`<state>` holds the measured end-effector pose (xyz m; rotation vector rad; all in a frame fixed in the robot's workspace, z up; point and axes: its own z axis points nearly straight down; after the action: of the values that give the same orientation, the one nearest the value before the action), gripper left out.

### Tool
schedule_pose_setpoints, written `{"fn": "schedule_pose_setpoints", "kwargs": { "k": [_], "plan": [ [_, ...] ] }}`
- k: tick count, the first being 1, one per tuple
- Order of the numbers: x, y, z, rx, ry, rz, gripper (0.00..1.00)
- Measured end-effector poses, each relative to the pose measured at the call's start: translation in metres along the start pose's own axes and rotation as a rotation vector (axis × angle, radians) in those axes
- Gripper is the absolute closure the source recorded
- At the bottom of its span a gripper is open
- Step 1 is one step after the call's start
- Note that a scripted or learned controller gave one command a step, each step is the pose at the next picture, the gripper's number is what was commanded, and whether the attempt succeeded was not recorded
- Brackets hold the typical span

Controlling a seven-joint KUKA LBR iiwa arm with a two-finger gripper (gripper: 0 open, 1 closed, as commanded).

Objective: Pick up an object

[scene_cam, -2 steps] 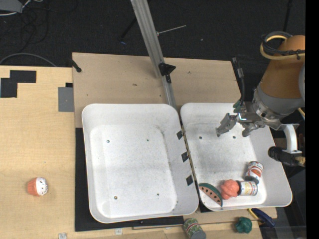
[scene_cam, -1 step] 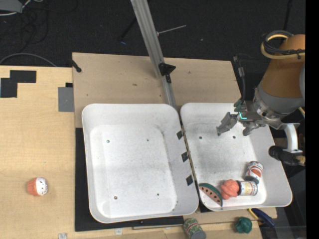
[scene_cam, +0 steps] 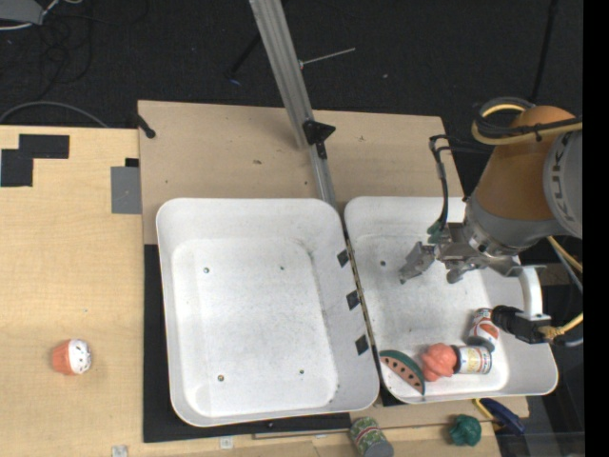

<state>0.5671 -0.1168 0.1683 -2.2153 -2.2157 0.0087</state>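
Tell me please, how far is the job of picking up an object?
Done: nothing looks lifted yet. The watermelon slice, the orange ball and the small jar lie at the near edge of the right bin. In hand: the pincer hangs open over the bin's middle, with nothing between its fingers. Left: move toward one object, close on it and lift.

The gripper (scene_cam: 436,267) hangs open over the right bin (scene_cam: 400,219). Below its fingers (scene_cam: 414,263) lie an orange ball (scene_cam: 439,361) and a small jar (scene_cam: 473,360).
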Motion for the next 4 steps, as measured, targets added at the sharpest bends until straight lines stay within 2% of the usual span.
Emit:
{"fn": "schedule_pose_setpoints", "kwargs": {
  "k": [2, 3, 4],
  "plan": [
    [0.002, 0.001, 0.076, -0.009, -0.002, 0.0, 0.0],
    [0.001, 0.001, 0.066, -0.009, -0.001, 0.006, 1.0],
    [-0.001, 0.009, 0.006, -0.012, -0.002, 0.001, 1.0]
  ]
}}
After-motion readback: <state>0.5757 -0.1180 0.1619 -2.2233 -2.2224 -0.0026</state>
